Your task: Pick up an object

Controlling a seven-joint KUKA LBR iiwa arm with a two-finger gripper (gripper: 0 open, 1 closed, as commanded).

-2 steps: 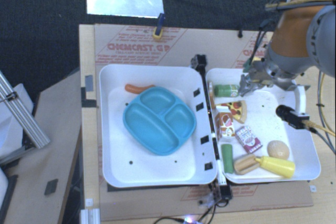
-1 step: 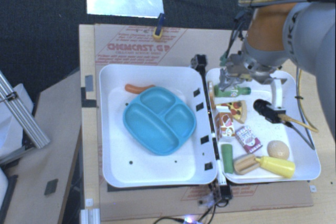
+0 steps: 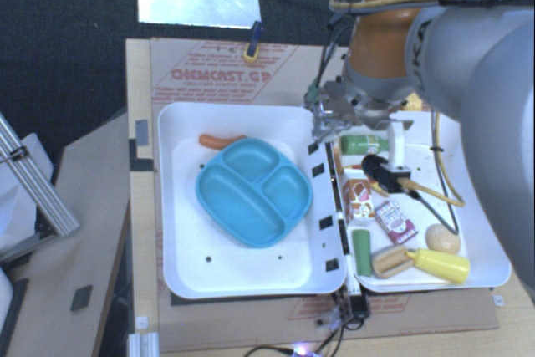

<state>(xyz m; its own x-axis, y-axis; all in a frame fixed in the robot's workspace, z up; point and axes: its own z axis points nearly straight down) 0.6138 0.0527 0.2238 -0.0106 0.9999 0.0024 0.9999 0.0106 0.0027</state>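
Approach step. Gripper (image 3: 351,125) hangs over the right bin's (image 3: 493,263) back-left corner; jaw state cannot be told. No object seen held. Nearest candidate, a green object (image 3: 364,144), lies just below the jaws. Next move likely calls for descent and closure there.

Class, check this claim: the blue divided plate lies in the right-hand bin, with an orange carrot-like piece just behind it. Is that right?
Not quite. The camera view shows the blue divided plate in the left-hand bin, not the right-hand one. The rest holds: an orange carrot-like piece lies just behind it.
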